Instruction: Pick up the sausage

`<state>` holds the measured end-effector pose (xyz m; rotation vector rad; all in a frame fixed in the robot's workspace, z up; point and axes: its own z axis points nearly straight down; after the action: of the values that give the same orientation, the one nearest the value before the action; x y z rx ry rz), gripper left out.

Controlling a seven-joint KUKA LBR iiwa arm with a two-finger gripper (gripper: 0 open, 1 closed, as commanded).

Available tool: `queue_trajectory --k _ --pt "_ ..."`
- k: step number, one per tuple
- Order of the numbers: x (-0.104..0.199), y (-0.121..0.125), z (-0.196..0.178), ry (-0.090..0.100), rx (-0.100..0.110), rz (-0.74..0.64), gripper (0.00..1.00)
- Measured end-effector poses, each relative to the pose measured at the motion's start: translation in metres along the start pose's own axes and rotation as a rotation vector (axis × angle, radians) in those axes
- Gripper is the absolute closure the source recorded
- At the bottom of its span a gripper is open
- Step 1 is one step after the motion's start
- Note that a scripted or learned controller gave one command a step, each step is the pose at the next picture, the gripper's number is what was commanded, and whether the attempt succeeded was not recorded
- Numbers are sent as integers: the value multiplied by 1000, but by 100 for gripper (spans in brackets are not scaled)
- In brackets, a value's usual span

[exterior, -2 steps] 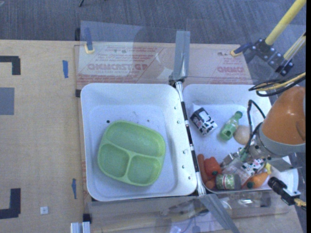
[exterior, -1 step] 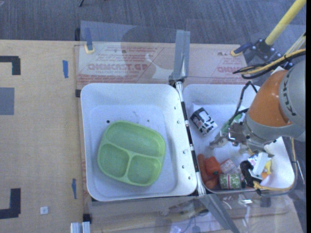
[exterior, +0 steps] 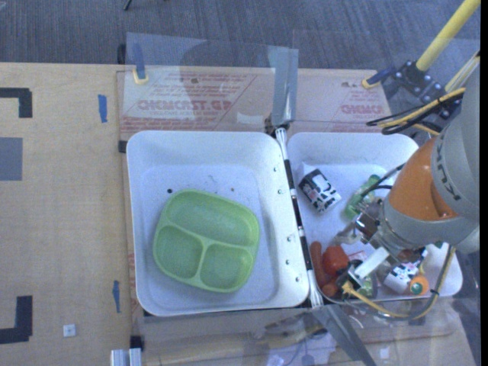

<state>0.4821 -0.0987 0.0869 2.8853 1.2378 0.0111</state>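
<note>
Sausage (exterior: 316, 252) sits at the right bin's (exterior: 358, 155) left wall, just left of our hand (exterior: 364, 269), whose grip we can't tell.

1. A green divided plate (exterior: 206, 240) lies in the left bin (exterior: 145, 158).
2. The arm's gripper (exterior: 364, 269) hangs low over the right bin (exterior: 343, 147), beside red items (exterior: 333, 260).
3. A black-and-white packet (exterior: 319, 189) lies nearer that bin's far wall.

left bin (exterior: 145, 204): open around green plate (exterior: 206, 240) | right bin (exterior: 335, 152): crowded, arm (exterior: 427, 193) overhead
</note>
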Motion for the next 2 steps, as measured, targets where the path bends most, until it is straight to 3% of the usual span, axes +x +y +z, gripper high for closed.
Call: queue_trajectory --k 1,2 --pt "73 120 3 -7 6 2 0" --pt "76 119 -9 -7 6 -3 100"
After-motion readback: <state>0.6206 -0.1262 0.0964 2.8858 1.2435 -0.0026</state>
